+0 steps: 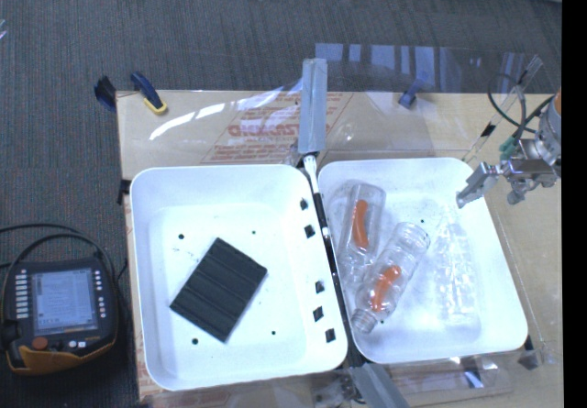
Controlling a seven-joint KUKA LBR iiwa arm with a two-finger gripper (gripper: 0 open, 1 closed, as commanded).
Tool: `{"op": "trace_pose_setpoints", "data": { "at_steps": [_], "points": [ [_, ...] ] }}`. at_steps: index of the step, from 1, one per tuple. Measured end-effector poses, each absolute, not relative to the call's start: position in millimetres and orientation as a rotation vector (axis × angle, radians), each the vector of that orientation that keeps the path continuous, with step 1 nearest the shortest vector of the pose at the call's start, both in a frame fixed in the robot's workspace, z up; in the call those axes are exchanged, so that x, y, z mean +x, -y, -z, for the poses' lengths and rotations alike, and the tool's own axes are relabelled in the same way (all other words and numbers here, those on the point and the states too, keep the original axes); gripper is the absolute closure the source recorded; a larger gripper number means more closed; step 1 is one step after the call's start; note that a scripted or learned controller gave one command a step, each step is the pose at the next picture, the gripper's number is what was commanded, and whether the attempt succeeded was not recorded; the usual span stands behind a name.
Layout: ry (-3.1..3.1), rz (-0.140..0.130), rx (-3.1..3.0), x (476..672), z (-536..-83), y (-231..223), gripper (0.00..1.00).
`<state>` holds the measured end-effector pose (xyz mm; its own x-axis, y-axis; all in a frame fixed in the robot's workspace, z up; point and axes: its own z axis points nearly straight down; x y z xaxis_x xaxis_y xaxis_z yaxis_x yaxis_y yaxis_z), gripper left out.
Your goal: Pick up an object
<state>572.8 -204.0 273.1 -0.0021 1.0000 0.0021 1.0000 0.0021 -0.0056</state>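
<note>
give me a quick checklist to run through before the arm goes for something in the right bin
1. Hand carrying nothing: ok, nothing is seen in it, at the right bin's far right rim.
2. Targets present: ok, three clear bottles lie in that bin, two with orange inside.
3. Targets separated: not ok, the bottles lie close together, seemingly touching.
4. Edges readable: cannot tell, clear plastic on white blurs the outlines.
5. Left bin option: ok, a black ribbed pad lies alone.

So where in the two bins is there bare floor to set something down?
Left bin: bare floor all around the black pad, widest toward the far wall. Right bin: crowded by three clear bottles; bare strips only along the far wall and near edge. The gripper hangs over its far right corner.
</note>
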Motion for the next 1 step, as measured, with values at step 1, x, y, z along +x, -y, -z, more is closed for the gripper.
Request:
{"op": "trace_pose_setpoints", "data": {
  "at_steps": [1],
  "points": [
    [2.194,-0.007,-2.237,596.5,-158.0,127.1,0.0]
  ]
}}
